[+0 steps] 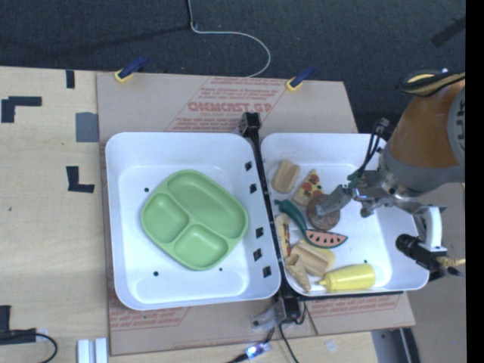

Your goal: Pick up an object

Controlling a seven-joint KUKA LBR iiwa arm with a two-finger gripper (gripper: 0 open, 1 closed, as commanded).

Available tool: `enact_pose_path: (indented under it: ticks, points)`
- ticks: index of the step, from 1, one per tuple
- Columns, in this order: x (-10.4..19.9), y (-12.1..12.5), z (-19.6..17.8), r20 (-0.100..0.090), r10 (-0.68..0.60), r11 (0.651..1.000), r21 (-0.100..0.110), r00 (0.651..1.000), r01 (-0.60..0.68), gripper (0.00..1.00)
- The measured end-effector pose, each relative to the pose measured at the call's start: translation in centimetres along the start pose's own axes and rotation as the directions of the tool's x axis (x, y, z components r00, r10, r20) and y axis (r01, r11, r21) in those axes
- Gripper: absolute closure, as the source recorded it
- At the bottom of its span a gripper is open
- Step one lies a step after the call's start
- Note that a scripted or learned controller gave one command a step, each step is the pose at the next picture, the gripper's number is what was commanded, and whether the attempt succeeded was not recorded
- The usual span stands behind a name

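A dark carpeted floor lies behind a pale wooden surface (45, 225), on which a sheet of printed cardboard (227, 104) carries two shallow white bins side by side.

In the camera view, the left bin (125, 278) holds a green divided plate (194, 219), lying flat near its middle. The right bin (378, 267) holds a cluster of toy foods crowded toward its left wall — a tan bread-like piece (285, 176), a pizza slice (308, 187), a green pepper-like piece (293, 215), a watermelon slice (325, 240), some pale fries (306, 261) and a yellow bottle (349, 277) lying on its side along the front wall.

The arm reaches in from the right, and its tool (327, 206) sits low over a brown round piece (326, 219) near the bin's middle. I cannot tell how the tool is set; its tip merges with the brown piece below.

The brown piece lies directly beneath the tool tip, so the likely next move is a short straight descent — not a sideways shift. The watermelon slice, just in front of it, runs lengthwise left to right and may get nudged.
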State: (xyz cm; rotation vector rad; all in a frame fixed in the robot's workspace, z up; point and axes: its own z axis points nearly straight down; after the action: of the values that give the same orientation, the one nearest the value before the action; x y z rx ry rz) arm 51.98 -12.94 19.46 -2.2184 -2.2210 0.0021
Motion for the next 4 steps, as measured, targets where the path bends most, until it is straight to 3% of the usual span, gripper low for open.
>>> enact_pose_path:
  ticks: [1,2,3,4]
  points:
    - [2.5,-3.7,11.2,0.009,0.007,1.0,-0.005,1.0,-0.007,0.0]
    - [-4.3,-3.5,-1.6,0.007,0.006,1.0,-0.012,1.0,-0.006,0.0]
    - [-0.4,-3.8,9.2,-0.003,-0.001,1.0,0.007,1.0,0.001,0.0]
    - [-7.8,-3.5,-7.3,0.011,0.006,1.0,-0.019,1.0,-0.005,0.0]
